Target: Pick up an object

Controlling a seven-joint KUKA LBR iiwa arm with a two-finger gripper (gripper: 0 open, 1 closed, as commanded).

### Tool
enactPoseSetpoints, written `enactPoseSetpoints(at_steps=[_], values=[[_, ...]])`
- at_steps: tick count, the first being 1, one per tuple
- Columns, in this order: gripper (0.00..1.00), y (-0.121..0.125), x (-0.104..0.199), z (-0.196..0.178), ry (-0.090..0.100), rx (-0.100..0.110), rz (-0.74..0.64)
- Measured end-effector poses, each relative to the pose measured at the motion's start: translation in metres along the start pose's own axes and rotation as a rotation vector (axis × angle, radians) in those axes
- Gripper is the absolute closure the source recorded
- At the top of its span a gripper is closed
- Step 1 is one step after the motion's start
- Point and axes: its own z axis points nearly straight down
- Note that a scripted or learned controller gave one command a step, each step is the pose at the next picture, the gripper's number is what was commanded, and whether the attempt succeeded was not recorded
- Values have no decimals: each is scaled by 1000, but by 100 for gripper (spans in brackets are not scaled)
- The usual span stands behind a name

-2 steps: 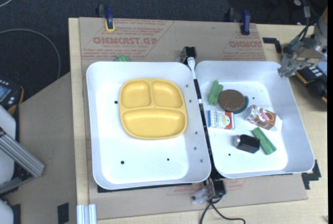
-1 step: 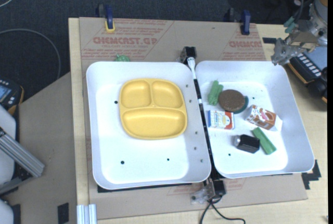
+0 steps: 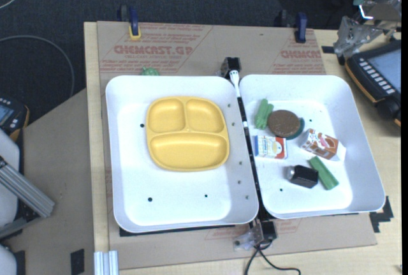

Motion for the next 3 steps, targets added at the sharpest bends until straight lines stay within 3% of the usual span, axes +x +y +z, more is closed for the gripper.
enactPoseSetpoints(at_steps=[1,2,3], values=[[100,-16,24,116,3,28,6],[100,-40,31,-80,-2,-5,7],[100,-108,8,-65,1,18,12]])
